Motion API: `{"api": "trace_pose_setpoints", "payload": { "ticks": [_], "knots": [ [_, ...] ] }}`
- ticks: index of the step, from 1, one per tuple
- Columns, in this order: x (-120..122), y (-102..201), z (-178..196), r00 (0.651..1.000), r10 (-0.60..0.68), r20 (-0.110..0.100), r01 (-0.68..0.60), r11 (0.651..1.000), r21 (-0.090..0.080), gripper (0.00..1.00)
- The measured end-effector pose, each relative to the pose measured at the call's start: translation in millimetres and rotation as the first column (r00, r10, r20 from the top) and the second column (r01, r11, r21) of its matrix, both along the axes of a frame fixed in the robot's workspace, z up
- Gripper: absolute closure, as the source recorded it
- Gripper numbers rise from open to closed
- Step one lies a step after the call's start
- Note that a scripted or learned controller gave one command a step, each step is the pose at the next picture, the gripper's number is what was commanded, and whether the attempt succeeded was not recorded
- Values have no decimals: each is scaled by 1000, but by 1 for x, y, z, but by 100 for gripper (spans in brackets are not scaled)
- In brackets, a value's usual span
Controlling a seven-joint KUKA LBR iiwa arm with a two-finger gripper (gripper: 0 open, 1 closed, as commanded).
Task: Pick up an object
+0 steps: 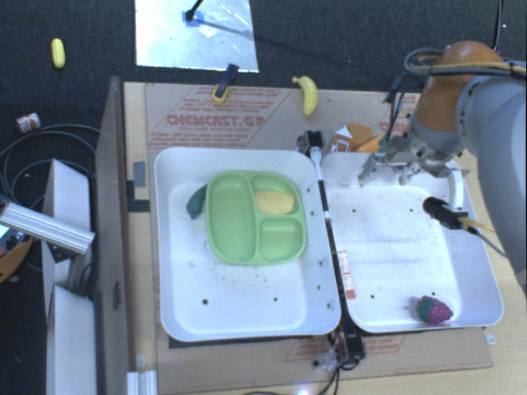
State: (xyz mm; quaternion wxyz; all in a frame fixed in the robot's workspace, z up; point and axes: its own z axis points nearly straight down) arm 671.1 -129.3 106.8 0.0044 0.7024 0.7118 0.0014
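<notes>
Well apart from the tool (385, 167), whose state is unclear, lies the strawberry (434, 309).

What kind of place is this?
Probably a robotics lab: a robot arm reaches over a white bin holding a toy strawberry, with loose cables on the floor.

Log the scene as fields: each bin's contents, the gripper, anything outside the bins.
left bin: green plate; yellow piece in its upper right compartment; dark green thing beside the plate's left edge
right bin: strawberry near the front right corner
gripper: over the right bin's far edge
outside: banana beyond the bins
</notes>
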Motion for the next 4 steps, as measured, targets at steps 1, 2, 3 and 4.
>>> {"api": "trace_pose_setpoints", "payload": {
  "ticks": [1, 2, 3, 4],
  "knots": [
    [0, 0, 0, 1000, 0, 0, 0, 1000, 0, 0],
    [0, 0, 0, 1000, 0, 0, 0, 1000, 0, 0],
    [-23, 29, 1, 1000, -8, -8, 8, 1000, 4, 0],
    [-22, 27, 1, 1000, -8, -6, 8, 1000, 4, 0]
  ]
}}
